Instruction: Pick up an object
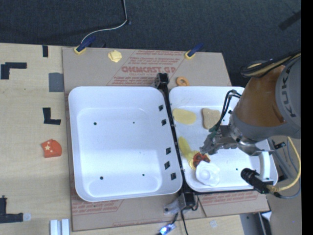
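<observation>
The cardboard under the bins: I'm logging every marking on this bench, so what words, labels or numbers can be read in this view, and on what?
"CHEMCAST GP", red print on the cardboard sheet behind the bins; it looks mirrored or turned, so the reading is uncertain.
"KU", dark letters on the arm's grey housing; the rest is cut off.
Faint red print on the cardboard below the left bin: too blurred to read.

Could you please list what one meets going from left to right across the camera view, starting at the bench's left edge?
Red piece on the bench → left bin → black divider between the bins → yellow slice → tan piece → grey arm with orange band.
</observation>
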Robot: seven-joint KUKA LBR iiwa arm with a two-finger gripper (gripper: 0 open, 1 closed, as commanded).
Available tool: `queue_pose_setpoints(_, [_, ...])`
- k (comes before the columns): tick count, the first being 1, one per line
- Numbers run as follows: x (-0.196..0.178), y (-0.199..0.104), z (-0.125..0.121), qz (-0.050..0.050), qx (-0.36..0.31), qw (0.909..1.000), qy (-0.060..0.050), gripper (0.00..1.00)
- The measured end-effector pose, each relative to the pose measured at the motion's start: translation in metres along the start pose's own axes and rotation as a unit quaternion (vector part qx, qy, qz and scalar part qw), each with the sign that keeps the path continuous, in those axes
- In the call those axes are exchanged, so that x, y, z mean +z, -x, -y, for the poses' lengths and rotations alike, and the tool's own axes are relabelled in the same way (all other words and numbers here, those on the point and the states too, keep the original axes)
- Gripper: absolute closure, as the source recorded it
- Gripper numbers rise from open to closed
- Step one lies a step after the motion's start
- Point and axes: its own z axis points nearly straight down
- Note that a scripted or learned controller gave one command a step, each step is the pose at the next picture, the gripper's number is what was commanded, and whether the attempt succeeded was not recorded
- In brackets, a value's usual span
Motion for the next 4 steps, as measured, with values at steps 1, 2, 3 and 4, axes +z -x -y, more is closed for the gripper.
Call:
queue_pose_setpoints(1, [-0.172,-0.079,-0.004,-0.001,-0.005,1.0000,0.008,1.00])
queue_pose_setpoints(2, [-0.177,-0.188,-0.002,0.000,-0.007,1.0000,0.000,1.00])
queue_pose_setpoints(3, [-0.081,-0.278,-0.001,0.002,-0.005,1.0000,-0.006,1.00])
queue_pose_setpoints(4, [-0.179,-0.285,-0.003,-0.001,-0.002,1.0000,0.003,1.00])
